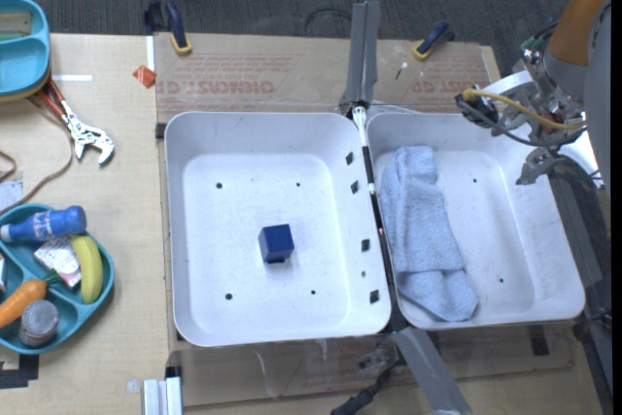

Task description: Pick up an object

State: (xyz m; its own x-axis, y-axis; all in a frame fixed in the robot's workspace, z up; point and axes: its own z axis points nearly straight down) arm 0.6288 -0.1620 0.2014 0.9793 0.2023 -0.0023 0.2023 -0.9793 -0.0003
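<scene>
A small dark blue cube (pixel 276 243) lies in the left white bin (pixel 194 306), a little below its middle. A crumpled light blue towel (pixel 424 230) stretches along the left side of the right white bin (pixel 544 301). The grey arm with its orange band (pixel 583 15) comes in at the upper right. Its gripper (pixel 537 165) hangs over the far right corner of the right bin, apart from the towel and far from the cube. Cables wrap the wrist and hide part of the gripper.
Left of the bins, a blue tray (pixel 102 292) holds a bottle, a banana, a carrot and a can. A wrench (pixel 86 139) and a teal container (pixel 21 44) lie at the far left. Two clamps (pixel 175 26) (pixel 431 40) sit on the bench's back edge.
</scene>
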